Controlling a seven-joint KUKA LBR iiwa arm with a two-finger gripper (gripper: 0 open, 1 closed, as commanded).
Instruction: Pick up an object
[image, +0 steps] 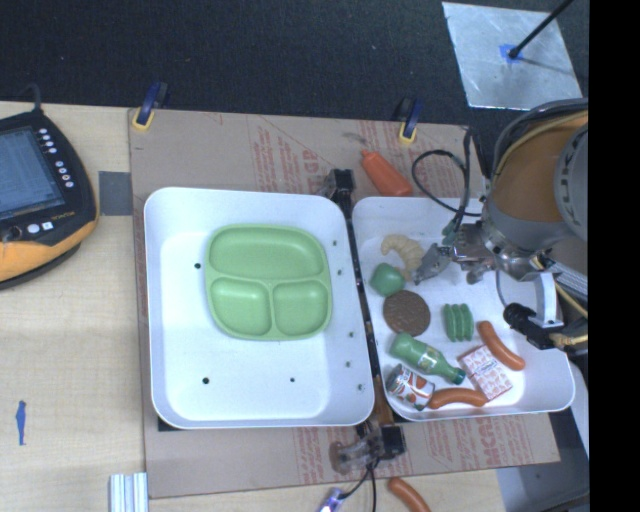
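Observation:
The right bin (560, 400) holds several toy foods. Among them are a cream pastry (403, 247), a green round piece (387, 278), a brown disc (407, 312) and a green ridged piece (458, 322). Toward the front lie a green bottle (425, 357), a red-and-white packet (485, 370), a small can (406, 386) and two sausages (500, 345) (456, 399). My gripper (437, 262) hangs low over the bin's back part. It is just right of the pastry and above the brown disc. I see nothing held in it.
The left bin (175, 330) holds a green divided plate (268, 280). An orange carrot (385, 173) lies behind the right bin, and another sausage (410, 492) lies in front of it. A tablet controller (35, 195) sits at far left. Cables (440, 185) loop beside the arm.

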